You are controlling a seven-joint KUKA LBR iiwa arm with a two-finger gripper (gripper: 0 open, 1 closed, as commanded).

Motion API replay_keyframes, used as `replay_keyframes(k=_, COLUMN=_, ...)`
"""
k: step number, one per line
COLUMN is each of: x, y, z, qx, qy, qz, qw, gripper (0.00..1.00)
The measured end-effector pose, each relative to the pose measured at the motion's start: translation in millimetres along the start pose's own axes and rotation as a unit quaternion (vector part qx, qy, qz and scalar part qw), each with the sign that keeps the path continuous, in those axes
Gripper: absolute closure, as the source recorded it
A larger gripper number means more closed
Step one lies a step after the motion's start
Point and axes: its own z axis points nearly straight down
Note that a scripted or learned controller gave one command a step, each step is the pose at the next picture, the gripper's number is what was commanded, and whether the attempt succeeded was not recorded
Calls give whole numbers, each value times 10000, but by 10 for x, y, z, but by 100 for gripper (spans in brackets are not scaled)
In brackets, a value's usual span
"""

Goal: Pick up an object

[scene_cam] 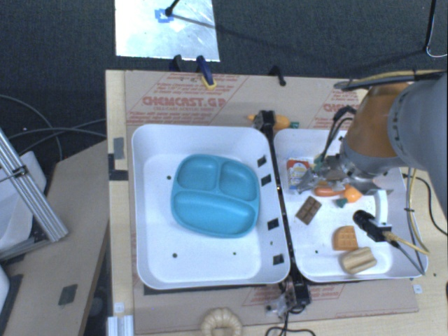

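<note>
My gripper (pixel 311 181) is low in the right bin (pixel 397 271), near its upper middle, with the grey arm reaching in from the right. An orange carrot-like piece (pixel 327 191) lies right under and beside the gripper, and a rounder orange bit (pixel 352 196) sits at its right end. Just left of the gripper is a white and red packet (pixel 297 168). A brown chocolate block (pixel 308 209) lies below the gripper. Further down sit an orange-brown cracker (pixel 344 238) and a tan bread roll (pixel 358 260).
The left bin (pixel 150 208) holds a blue divided plate (pixel 215 194). A black divider with clips (pixel 274 187) runs between the bins. A small yellow object (pixel 281 122) sits behind the bins on the cardboard bench top.
</note>
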Motion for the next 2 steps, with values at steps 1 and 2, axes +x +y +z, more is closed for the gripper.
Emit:
replay_keyframes(k=1, x=-1, y=17, z=-117, qx=-24, qy=0, qz=-1, qw=10000, gripper=100)
replay_keyframes(k=2, x=3, y=138, z=-627, qx=53, qy=36, qz=-22, qw=10000, gripper=100)
